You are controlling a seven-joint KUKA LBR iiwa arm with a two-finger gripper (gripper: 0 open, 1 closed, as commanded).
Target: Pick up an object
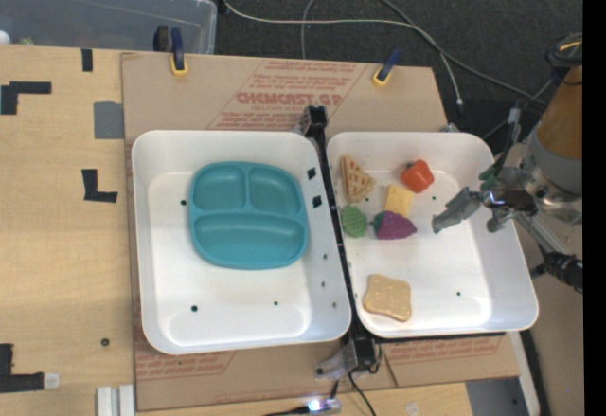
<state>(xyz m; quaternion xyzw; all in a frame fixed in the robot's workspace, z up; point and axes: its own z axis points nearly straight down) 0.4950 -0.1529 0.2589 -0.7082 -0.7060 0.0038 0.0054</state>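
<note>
Now hand [473,209] (open) hovers above right bin [492,305].

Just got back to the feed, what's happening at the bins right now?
The grey KUKA arm's gripper is over the right white bin, near its right side, holding nothing. The toy foods lie untouched: orange-red piece, yellow block, purple piece, green piece, waffle wedge, bread slice. A teal divided plate sits in the left bin.

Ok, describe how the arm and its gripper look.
The arm is grey with an orange band above the wrist. At its end sits a dark grey metal gripper with slim fingers, small green details near its base and thin cables running along the wrist.
</note>
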